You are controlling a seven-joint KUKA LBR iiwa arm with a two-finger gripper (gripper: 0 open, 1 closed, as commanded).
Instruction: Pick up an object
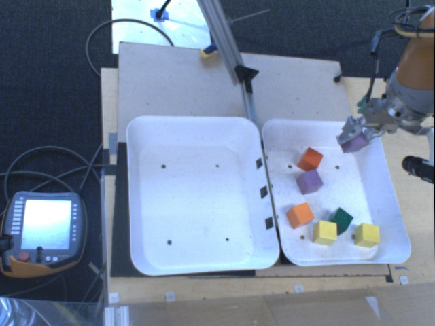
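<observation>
The arm (414, 66) reached in from the right, and its tool (358, 133) stood above the upper right part of the right bin (391, 209). A purple block (353, 142) sat between the tool's fingers, which were clamped on it. This block was raised clear of the bin floor, and it lay up and to the right of the other blocks.

Six blocks rested on the floor of the right bin:
- An orange block (310, 159) lay nearest the tool, below and left of it.
- A second purple block (309, 181) lay just below that orange block, close beside it.
- A second orange block (300, 214) lay further down, near the bin's left wall.
- A yellow block (325, 231) lay just right of and below the second orange block.
- A green block (341, 219) lay touching or just beside the yellow block, on its upper right.
- A second yellow block (367, 234) lay near the bin's lower right corner.

The left bin (136, 182) stood beside the right bin, and the two rims met at the centre. Both bins rested on the worktop (177, 80). A pendant (42, 233) with a lit screen lay on the floor to the left of the worktop.
</observation>
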